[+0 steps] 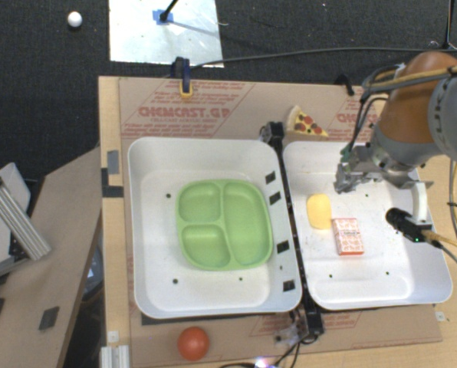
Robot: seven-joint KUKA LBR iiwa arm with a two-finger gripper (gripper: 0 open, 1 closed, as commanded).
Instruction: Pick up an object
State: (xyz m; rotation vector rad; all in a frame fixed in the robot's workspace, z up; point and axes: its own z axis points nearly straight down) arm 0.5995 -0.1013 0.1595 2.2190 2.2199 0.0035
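A pale yellow block (318, 211) lies in the right bin (382, 290), left of its middle. Touching its lower right side is a small red and white box (348, 236), lying flat. My gripper (346, 181) hangs over the bin's upper part, just above and to the right of the yellow block, and I see nothing held in it. The grey wrist and orange band rise behind it to the right.
The left bin (156, 282) holds a green divided plate (223, 223). A toy pizza slice (307, 123) lies on the board behind the right bin. An orange ball (193, 343) sits in front of the left bin. A black divider (284, 205) runs between the bins.
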